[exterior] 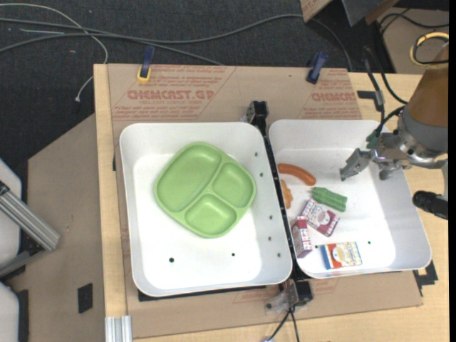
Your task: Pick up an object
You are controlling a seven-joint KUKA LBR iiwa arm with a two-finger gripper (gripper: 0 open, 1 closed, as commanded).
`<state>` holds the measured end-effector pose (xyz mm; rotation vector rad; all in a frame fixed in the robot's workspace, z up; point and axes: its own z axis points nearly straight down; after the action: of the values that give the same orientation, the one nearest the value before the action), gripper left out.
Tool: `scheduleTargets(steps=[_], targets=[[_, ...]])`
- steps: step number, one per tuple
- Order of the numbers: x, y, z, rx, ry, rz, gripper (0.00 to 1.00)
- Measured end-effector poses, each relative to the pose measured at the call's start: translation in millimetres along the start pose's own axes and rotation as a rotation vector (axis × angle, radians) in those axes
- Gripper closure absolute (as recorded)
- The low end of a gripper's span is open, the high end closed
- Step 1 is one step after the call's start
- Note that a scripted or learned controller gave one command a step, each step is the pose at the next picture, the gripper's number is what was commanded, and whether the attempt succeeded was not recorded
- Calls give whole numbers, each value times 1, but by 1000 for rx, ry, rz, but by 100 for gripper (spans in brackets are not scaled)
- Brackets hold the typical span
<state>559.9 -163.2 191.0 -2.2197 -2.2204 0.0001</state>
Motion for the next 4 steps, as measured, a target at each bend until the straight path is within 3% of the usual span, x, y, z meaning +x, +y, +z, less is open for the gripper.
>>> scheduleTargets(steps=[1,3,4], targets=[[0,0,0,0,0,0,0],[6,1,109,4,1,1,0],[6,2,94,-3,0,1,100]])
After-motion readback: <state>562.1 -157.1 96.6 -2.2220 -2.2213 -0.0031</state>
